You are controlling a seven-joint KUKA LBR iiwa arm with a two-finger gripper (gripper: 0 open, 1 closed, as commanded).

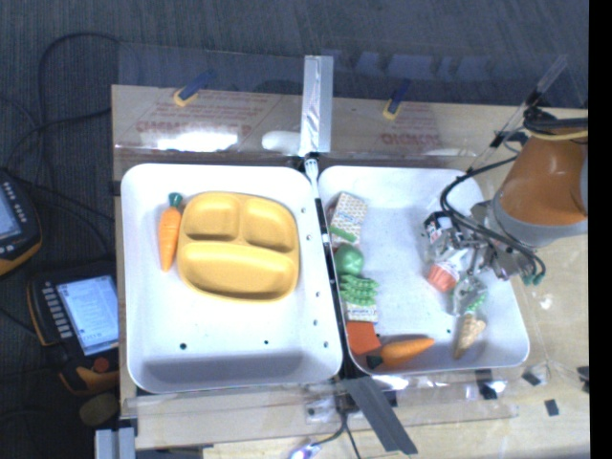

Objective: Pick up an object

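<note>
My gripper (457,259) hangs low over the right side of the right bin (402,220), below the orange wrist band (541,182). A small red-orange and white object (442,276) lies right beside the gripper's left edge; whether they touch is unclear. Just below the gripper lies a tan cone with a green top (468,329). Along the bin's left wall are a patterned box (346,219), a round green item (349,260), a green pea pod (359,291) and an orange block (361,336). An orange carrot (406,350) lies at the front wall.
The left bin (143,333) holds a yellow compartment tray (238,245) and a second carrot (169,233) beside its left edge. A metal divider (316,103) stands behind the bins. Cables (459,199) loop from the wrist over the right bin.
</note>
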